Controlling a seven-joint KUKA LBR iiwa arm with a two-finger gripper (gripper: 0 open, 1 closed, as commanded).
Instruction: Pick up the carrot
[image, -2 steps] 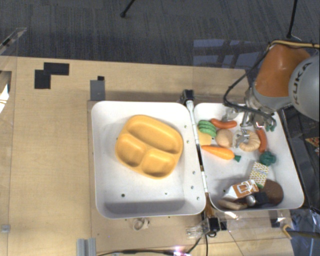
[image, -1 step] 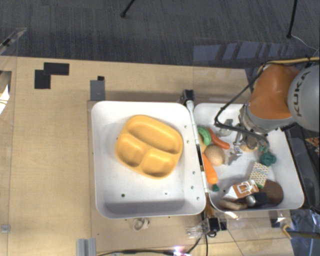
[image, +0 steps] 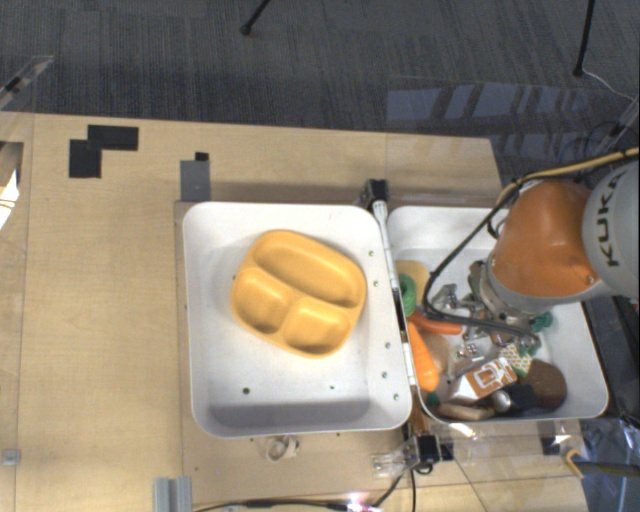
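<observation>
2 shallow white plastic bins (image: 215, 300): 1 yellow three-compartment plate (image: 297, 290) left, 1 orange tapered carrot (image: 425, 360) right (under the gripper (image: 480, 345), grip state unclear).

Bright, even light from above, and the white bins (image: 300, 410) glare a touch. Soft shadow sits along the left bin's near wall. The worktop (image: 90, 330) looks sharp; clutter under the arm (image: 545, 250) reads slightly blurred.
</observation>
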